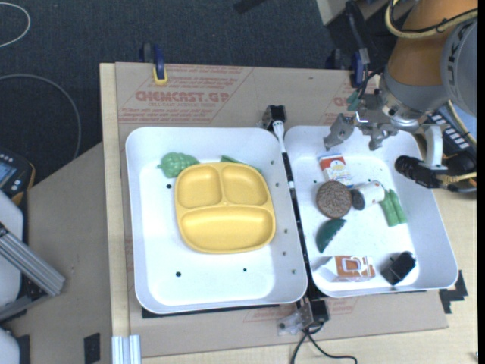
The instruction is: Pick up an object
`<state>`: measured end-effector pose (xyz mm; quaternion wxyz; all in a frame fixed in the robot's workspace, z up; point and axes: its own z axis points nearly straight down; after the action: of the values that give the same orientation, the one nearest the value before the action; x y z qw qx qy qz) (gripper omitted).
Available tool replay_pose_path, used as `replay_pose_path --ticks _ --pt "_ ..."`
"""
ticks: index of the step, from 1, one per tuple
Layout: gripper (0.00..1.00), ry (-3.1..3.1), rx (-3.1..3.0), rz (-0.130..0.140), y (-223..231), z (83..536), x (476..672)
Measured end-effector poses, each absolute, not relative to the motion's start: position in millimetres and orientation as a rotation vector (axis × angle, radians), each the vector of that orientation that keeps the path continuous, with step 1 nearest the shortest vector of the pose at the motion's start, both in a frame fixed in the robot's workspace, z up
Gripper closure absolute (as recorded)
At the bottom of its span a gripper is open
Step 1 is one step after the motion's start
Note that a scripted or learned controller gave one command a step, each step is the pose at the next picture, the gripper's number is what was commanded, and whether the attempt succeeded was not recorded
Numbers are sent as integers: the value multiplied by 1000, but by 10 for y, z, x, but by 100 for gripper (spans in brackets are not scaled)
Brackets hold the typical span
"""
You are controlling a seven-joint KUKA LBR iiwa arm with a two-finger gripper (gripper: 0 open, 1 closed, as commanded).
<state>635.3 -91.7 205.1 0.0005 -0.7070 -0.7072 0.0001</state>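
Note:
My gripper (356, 136) hangs open over the far edge of the right bin (432, 226), its two fingers spread with nothing between them. Just below it lies a small red and white carton (334, 167). Further down sit a round brown cookie-like disc (333, 199), a small white and dark piece (365, 196), a green stick-shaped item (392, 207), a dark green leaf-shaped item (329, 234), an orange and white packet (352, 267) and a black block (398, 267).
The left bin (151, 241) holds a yellow divided plate (223, 207) with a green leafy toy (177, 163) at its far left corner. A black clip (274, 117) sits between the bins at the far side. Cables and arm hardware crowd the right.

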Motion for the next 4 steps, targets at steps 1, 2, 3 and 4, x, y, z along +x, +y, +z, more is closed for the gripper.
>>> replay_pose_path --ticks 1,2,3,4 --pt "0 -2224 -2208 4 -22 1835 5923" --pt "100 -2222 -2222 -2 -73 1955 5952" --pt "100 -2234 -2213 -8 862 2350 6046" --pt "100 -2225 -2214 0 1302 2850 5379"
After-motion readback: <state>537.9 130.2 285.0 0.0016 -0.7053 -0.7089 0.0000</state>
